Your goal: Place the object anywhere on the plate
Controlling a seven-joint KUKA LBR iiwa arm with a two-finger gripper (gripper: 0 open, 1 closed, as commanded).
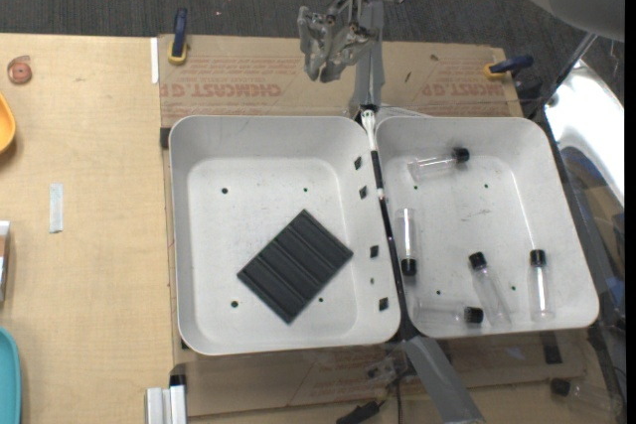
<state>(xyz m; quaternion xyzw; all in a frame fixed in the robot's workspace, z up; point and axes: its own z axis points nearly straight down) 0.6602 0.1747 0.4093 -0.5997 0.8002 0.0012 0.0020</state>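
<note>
Gripper [326,65] high behind bins, finger state unclear. Descend squarely over one clear vial [435,162], away from bin wall [376,176]; dark ribbed plate [295,265] waits left.

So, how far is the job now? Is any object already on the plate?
Nothing looks done yet. The dark ribbed plate in the left bin carries no object. The clear vials with black caps all lie in the right bin. The gripper hangs above the bench behind the bins, with no vial between its fingers. Picking one vial and putting it on the plate is all left.
</note>
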